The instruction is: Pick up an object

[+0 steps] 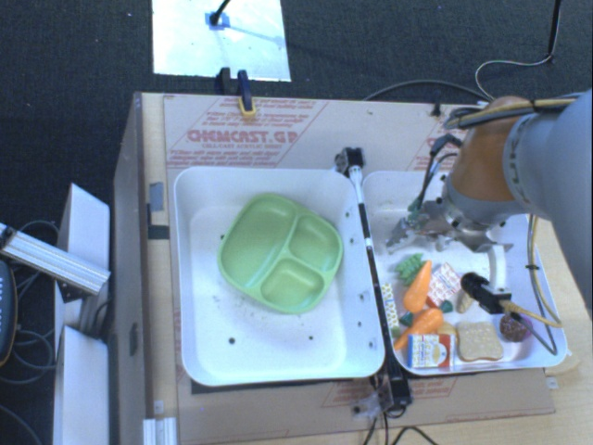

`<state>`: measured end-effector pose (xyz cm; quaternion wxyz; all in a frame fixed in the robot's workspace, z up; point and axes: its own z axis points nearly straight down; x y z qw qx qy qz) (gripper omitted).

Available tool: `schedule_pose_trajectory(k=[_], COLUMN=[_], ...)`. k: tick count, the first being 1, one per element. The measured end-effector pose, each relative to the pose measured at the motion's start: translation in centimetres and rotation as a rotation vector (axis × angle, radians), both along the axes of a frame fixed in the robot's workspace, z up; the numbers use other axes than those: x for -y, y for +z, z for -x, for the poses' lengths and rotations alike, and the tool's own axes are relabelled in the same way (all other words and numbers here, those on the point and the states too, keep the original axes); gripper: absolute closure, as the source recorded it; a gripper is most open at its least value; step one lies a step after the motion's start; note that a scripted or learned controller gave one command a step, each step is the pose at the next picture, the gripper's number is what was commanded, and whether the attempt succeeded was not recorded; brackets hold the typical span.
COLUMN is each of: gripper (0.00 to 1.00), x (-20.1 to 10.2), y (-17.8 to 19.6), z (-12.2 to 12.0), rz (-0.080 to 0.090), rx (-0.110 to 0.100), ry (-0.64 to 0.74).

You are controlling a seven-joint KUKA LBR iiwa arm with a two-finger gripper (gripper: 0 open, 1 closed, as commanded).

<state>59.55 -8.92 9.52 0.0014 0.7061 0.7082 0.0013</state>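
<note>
The right bin (394, 185) holds a heap of toy food at its near end. There is an orange carrot (419, 286), a second carrot (422, 323), a green leafy piece (409, 267), a red-and-white packet (444, 282), a small orange carton (429, 349), a bread slice (479, 341) and a dark round piece (512, 326). My gripper (409, 232) hangs over the middle of this bin, just beyond the green leafy piece and the carrot. Nothing shows between its fingers.
The left bin (199, 276) holds a green divided plate (281, 252). A black rail (366, 248) runs between the two bins. My grey arm with its orange band (486, 160) covers the far right part of the right bin.
</note>
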Motion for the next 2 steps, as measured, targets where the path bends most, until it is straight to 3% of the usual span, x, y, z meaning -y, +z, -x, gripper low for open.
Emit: schedule_pose_trajectory(k=[1,2], gripper=[0.00,0.00], x=[0.0,-0.7], y=[-1.1,-1.0], z=[-4.5,-7.4], rz=[0.000,0.000], rx=[-0.001,0.000], ry=[0.001,0.002])
